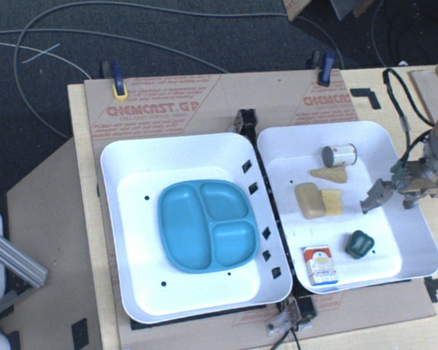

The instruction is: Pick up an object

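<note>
view: overhead camera, slanted, looking down on both bins
worktop (63,222): pale wood-tone, sits on dark carpet; grey cables loop over the carpet above it
board (197,96): brown sheet under the bins, red print reads "CHEMCAST G P", the same word partly repeated to the right of it
clamps: 2, blue-and-yellow, on the board's far edge; one (118,78) up-left of the left bin, one (325,68) above the right bin
bins: 2, shallow, white, touching along a black hinge strip
left bin (128,178): holds 1 blue divided tray (207,225), three compartments, roughly centred
right bin (408,245): 6 loose objects
can (339,154): 1, small, lying on its side, far part of the right bin
tan wedge (329,174): 1, just below the can
tan block (309,200): 1, touching a yellow sponge piece (332,202) on its right
box (320,266): 1, red-and-white, print too small to read, near edge of right bin
green object (358,244): 1, dark green, right of the box
end effector (379,194): over the right bin, right of the yellow sponge piece, above the green object; finger spread cannot be told, nothing seen in its hold
arm (432,167): enters at the right bin's right rim, black cables along it
</note>
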`<move>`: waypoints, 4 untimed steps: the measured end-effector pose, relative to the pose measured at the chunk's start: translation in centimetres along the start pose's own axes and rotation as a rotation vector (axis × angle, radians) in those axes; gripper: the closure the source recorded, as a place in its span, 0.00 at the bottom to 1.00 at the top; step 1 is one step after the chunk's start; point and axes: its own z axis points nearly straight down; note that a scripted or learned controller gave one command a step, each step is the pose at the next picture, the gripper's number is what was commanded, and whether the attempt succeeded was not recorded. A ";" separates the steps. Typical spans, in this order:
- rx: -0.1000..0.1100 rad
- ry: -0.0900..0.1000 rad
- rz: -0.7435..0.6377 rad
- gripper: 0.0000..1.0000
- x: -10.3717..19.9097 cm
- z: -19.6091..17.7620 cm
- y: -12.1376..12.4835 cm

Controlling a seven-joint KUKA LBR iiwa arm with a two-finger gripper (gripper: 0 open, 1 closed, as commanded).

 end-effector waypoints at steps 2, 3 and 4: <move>-0.006 -0.001 -0.003 0.00 0.3 3.8 0.0; -0.005 -0.001 -0.002 0.00 -0.6 9.1 -0.5; -0.008 -0.001 -0.003 0.00 -0.6 11.3 -0.5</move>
